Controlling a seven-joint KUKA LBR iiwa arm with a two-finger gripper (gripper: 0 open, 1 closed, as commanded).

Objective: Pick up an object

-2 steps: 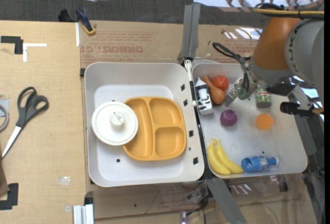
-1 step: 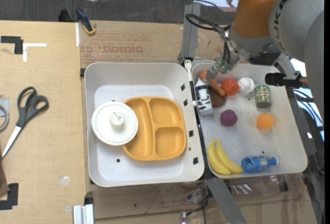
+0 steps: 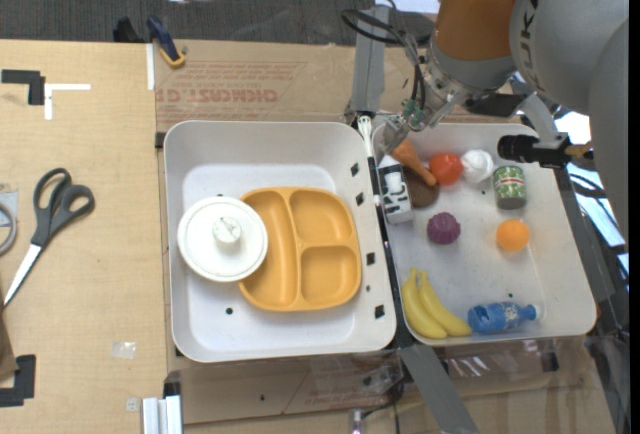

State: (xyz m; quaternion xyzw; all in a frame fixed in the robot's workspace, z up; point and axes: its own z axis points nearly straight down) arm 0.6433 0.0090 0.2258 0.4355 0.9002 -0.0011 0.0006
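The right bin (image 3: 560, 267) holds several small things. An orange carrot-shaped piece (image 3: 409, 159) lies at its back left, beside a brown lump (image 3: 425, 193), a red tomato (image 3: 446, 168) and a white ball (image 3: 477, 162). Further in are a small can (image 3: 510, 185), a purple plum (image 3: 443, 228), an orange (image 3: 512, 236), bananas (image 3: 430, 306) and a blue bottle (image 3: 503, 316). My gripper (image 3: 398, 134) hangs low over the bin's back-left corner, right above the carrot-shaped piece. I see nothing held in it.
The left bin (image 3: 190, 147) holds a yellow divided plate (image 3: 305, 247) and a round white lid (image 3: 223, 238). A black-and-white box (image 3: 395, 194) sits at the wall between the bins. Scissors (image 3: 45, 212) lie on the bench at left.
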